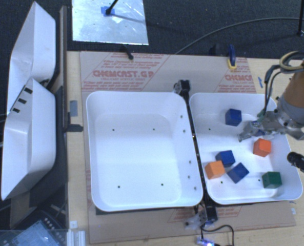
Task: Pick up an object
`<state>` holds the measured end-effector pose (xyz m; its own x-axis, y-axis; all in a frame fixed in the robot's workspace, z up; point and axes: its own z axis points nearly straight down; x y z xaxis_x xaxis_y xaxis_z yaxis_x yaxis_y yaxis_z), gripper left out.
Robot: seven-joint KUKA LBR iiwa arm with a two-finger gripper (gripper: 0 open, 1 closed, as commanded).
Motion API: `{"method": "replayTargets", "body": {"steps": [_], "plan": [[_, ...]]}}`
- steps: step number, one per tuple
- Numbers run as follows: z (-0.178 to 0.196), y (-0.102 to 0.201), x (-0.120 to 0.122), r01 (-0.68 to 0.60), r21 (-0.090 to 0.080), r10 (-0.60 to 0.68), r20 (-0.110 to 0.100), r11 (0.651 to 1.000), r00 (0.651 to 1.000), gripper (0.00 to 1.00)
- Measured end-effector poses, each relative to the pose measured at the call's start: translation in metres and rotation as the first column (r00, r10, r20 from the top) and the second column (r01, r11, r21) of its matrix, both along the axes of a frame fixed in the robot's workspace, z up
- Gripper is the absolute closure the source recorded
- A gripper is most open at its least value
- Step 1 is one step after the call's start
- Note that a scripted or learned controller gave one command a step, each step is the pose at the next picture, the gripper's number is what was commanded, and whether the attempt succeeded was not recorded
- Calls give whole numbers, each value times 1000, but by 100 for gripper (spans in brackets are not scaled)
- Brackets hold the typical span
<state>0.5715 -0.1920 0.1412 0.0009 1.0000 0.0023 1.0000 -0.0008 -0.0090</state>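
Blocks lie loose in the right bin (295, 191): an orange block (262, 147) just beside and below the gripper (250, 131), a blue block (233, 117) just above it. Whether the gripper is spread or closed, I cannot tell; nothing visibly sits in it. A descent between the two could nudge either aside and miss. Beyond, the left bin (98, 104) rests on the bench (141, 68).

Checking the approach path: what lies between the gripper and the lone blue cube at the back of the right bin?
Only bare white floor of the right bin separates the gripper from the blue cube, seen in the camera view.
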Motion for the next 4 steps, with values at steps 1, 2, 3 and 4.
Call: {"method": "replayTargets", "body": {"steps": [1,2,3,4], "plan": [[-39,30,-32,0,-3,0,12,1000,1000,0],[-49,0,0,-5,0,5,12,1000,1000,0],[-54,30,50,-6,-3,6,11,1000,1000,0],[-28,18,68,-75,-3,75,11,997,997,0]]}}
